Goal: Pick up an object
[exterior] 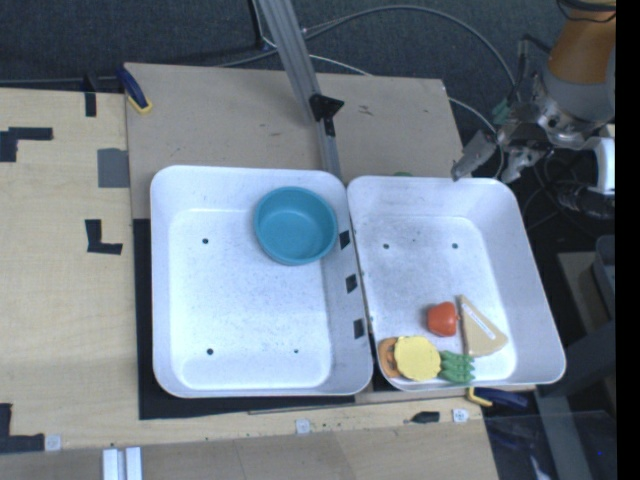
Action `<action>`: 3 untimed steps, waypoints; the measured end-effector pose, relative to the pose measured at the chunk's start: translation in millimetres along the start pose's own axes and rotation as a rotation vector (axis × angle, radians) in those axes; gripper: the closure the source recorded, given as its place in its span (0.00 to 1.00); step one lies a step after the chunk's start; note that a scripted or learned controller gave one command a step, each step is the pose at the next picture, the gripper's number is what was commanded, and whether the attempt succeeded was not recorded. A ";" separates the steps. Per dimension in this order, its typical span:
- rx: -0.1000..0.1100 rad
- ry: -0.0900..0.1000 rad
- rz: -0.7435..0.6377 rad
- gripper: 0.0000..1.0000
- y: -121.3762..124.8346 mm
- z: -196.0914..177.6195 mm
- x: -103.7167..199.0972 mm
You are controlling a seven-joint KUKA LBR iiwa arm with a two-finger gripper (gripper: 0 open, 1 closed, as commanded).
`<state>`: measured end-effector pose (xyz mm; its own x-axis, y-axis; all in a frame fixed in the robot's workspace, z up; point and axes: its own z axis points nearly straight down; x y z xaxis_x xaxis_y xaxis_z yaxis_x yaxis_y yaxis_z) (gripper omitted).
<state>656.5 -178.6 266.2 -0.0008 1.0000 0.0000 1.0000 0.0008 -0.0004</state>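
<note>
Camera view has one blue bowl at the far side of the left bin. Four small things cluster in the right bin's near corner: red piece, tan wedge, yellow disc, green piece. Beyond the far-right rim the gripper hangs, fingers seemingly apart, empty.

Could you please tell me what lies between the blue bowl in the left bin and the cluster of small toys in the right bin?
In the camera view, between the blue bowl and the toys lie bare white bin floor and the two bins' adjoining rims.
</note>
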 end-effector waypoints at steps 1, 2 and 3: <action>0.005 0.001 0.000 0.00 7.5 59.3 0.7; 0.004 0.000 0.000 0.00 12.6 105.2 -3.4; 0.004 0.001 0.000 0.00 15.5 149.4 0.8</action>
<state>672.0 -177.7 116.8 -0.0011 1.0000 0.0006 1.0000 0.0011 -0.0041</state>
